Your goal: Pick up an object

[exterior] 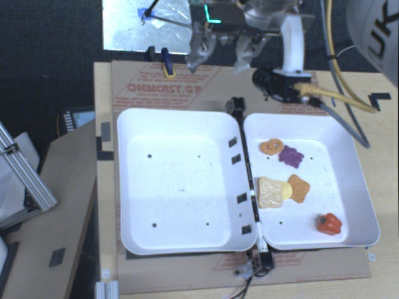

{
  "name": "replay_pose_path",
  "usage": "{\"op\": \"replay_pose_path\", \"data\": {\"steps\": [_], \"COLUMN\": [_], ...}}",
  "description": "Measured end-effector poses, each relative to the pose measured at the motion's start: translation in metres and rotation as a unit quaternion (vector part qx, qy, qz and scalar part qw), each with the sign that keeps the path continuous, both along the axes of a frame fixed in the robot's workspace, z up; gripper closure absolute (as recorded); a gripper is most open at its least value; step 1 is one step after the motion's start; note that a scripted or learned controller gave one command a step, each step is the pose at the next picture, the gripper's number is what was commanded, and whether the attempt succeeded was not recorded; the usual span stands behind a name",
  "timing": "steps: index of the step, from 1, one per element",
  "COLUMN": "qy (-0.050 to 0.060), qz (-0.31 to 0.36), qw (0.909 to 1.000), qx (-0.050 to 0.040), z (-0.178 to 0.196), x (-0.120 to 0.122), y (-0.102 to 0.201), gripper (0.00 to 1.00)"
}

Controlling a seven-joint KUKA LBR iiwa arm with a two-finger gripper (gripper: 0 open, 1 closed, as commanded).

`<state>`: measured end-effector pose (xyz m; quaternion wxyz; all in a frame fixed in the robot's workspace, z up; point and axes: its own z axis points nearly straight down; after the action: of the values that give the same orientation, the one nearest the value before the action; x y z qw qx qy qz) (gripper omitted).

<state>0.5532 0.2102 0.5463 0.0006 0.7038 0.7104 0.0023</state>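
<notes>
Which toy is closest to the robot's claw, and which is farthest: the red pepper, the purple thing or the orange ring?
Seen from the camera view, the claw hangs above the bins' far edge. All three lie in the right bin.
1. Orange ring, at the far side.
2. Purple thing, just beside the ring and a little nearer the camera.
3. Red pepper, in the near right corner.

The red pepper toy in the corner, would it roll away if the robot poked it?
Probably a little. The red pepper looks rounded and plump, so a sideways nudge could rock or roll it. It lies close to the right bin wall, which would likely stop it. It seems small and probably light.
</notes>
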Motion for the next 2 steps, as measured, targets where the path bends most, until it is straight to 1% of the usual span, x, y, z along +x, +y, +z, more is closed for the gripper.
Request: {"op": "replay_pose_path", "data": {"steps": [1,2], "qy": [-0.001,-0.001], "qz": [0.002,0.003], "qw": [1.0000,1.0000], "qx": [0.0006,0.0005], "z": [0.0114,0.0110], "x": [0.0002,0.0002], "y": [0.0005,0.0004], "gripper": [1.00,0.00]}}
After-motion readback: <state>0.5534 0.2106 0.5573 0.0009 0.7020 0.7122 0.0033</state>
